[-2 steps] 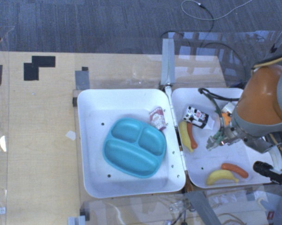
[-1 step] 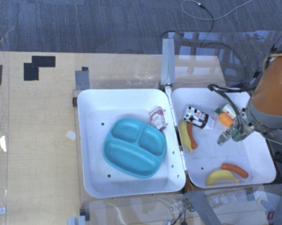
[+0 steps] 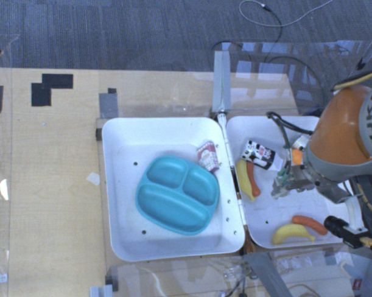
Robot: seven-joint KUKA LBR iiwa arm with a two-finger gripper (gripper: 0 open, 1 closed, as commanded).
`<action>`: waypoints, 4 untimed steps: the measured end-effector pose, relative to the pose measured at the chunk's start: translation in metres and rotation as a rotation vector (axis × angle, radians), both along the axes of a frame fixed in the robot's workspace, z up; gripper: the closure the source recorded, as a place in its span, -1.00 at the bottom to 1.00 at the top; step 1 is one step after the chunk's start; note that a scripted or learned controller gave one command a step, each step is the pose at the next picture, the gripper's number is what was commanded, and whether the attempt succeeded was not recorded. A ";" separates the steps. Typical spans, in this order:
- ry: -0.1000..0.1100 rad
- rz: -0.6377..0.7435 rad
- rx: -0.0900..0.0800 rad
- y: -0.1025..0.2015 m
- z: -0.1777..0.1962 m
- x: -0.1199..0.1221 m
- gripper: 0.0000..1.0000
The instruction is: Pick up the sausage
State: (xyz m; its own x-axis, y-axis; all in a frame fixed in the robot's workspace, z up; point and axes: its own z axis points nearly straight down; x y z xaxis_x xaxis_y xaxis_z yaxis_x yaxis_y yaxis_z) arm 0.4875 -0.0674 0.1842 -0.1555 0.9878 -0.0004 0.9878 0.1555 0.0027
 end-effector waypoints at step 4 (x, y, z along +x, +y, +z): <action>-0.007 1.050 -0.007 0.046 0.050 0.002 1.00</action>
